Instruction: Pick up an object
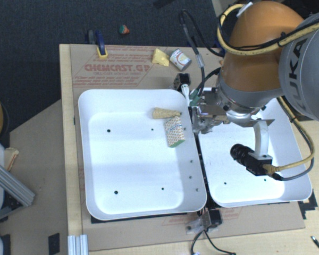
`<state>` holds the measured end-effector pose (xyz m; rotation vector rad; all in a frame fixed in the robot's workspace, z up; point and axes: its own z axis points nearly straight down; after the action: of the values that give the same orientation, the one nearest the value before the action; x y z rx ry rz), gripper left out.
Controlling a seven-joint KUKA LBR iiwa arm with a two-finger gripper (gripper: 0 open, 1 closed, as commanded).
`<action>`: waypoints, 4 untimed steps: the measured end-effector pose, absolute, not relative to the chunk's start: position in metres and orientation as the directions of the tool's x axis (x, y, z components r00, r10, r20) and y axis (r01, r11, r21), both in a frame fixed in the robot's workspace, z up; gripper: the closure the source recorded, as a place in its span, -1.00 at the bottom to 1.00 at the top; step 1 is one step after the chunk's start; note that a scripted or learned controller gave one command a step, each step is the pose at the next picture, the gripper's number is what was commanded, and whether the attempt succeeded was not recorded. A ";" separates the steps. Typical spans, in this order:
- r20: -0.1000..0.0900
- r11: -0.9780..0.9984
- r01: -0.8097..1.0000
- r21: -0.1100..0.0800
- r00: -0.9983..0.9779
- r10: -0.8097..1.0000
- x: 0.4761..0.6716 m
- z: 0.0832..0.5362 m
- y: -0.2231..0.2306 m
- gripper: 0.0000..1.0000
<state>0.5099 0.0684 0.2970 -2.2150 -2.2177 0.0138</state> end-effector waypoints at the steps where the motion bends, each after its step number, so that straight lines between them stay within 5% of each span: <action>1: -0.003 -0.008 1.000 0.004 0.008 1.000 0.508 0.318 -0.016 1.00; 2: 0.002 0.004 1.000 0.022 -0.004 1.000 0.488 0.512 0.005 1.00; 3: -0.001 0.005 1.000 -0.012 -0.005 1.000 0.551 0.369 0.056 1.00; 4: 0.001 0.001 1.000 -0.003 -0.001 1.000 0.477 0.403 0.050 1.00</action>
<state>0.4767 0.0503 0.4027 -2.2184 -2.2201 0.0016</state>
